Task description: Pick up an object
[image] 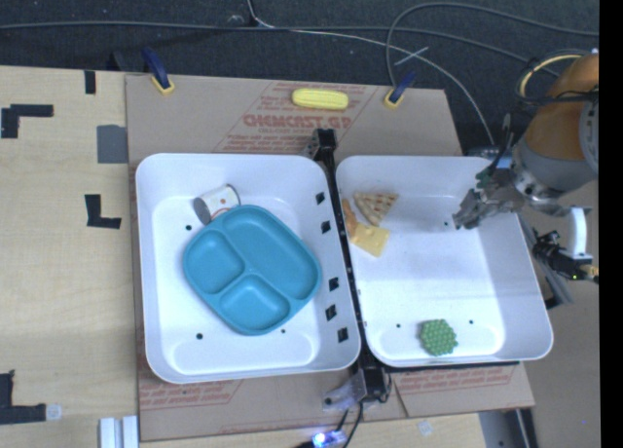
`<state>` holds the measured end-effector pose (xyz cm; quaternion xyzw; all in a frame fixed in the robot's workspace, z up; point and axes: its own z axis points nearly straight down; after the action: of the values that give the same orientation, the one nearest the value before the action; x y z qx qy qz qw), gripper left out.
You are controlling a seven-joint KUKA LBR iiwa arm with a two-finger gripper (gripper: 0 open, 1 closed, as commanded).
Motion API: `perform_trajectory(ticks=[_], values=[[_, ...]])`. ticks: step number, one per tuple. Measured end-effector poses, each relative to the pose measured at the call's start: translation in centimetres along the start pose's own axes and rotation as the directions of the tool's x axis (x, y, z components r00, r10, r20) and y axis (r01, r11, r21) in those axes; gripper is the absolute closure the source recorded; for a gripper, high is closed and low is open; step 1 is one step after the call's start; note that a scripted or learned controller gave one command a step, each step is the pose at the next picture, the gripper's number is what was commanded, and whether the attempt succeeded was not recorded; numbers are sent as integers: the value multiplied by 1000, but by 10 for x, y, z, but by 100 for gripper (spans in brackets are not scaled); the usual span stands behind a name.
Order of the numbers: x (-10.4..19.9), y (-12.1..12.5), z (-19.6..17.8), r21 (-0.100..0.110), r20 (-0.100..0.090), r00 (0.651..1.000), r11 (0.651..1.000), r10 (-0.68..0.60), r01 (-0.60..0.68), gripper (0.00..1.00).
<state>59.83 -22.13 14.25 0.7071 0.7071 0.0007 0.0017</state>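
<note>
Camera view: blue tray [251, 268] touches can [216, 204], left bin [156, 271].

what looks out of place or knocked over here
Two things stand out. The small cup in the left bin lies on its side against the blue tray. A yellow banana-like piece sits outside both bins on the cardboard behind them.

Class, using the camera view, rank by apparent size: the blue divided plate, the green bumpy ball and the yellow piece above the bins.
1. blue divided plate, clearly largest
2. and 3. yellow piece and green bumpy ball: too alike to rank.
</note>
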Motion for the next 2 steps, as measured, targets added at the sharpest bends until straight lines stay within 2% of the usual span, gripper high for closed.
perform_trajectory(ticks=[1,2], values=[[7,-5,-51,-1,0,1000,1000,-2,2,100],[6,2,-96,-1,1,1000,1000,-2,2,100]])
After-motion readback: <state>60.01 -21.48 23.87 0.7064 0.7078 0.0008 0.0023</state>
